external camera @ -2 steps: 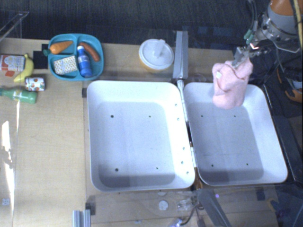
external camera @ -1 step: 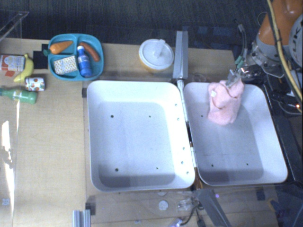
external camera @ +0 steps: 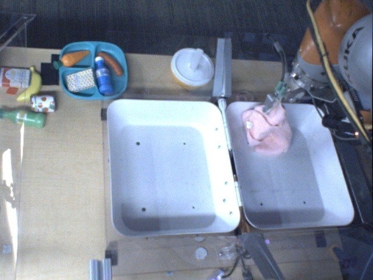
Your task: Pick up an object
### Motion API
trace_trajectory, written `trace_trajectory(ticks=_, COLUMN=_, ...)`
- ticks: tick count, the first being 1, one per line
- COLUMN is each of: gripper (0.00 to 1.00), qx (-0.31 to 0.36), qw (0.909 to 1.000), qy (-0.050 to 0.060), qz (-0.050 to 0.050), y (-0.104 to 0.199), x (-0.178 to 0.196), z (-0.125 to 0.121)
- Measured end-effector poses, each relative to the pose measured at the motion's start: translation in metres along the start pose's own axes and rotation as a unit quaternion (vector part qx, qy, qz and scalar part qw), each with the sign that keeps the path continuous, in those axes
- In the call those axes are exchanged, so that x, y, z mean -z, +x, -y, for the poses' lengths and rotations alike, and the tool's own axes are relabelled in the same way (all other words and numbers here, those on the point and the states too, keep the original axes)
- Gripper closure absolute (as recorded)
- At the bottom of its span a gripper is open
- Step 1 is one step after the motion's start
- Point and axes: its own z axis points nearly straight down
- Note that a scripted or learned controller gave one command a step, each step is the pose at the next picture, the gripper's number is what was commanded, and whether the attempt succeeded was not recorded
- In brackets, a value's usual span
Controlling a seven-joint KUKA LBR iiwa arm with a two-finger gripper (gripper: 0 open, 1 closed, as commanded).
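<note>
Cloth (external camera: 268,132), pink and bunched, lies in the upper-left part of the right bin (external camera: 315,209), toward eleven o'clock of that bin's floor. The hand (external camera: 274,101) sits at the cloth's top edge, at about twelve o'clock from its middle, touching or nearly so; how far it is open cannot be told, nor whether it has any fabric. The cloth's longer axis runs roughly twelve to six. The left bin (external camera: 169,214) holds nothing visible. On the surface (external camera: 52,203) at ten o'clock, a blue tray (external camera: 119,69) carries toy foods.

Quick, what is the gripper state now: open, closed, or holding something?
Gripper: over the pink cloth in the right bin; open or closed cannot be told.
</note>
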Motion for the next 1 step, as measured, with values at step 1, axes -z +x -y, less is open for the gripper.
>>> trace_trajectory(ticks=1, gripper=1.00, qx=0.006, qw=1.0000, qy=0.000, qz=0.000, y=-0.0004, x=-0.0049, z=0.0002)
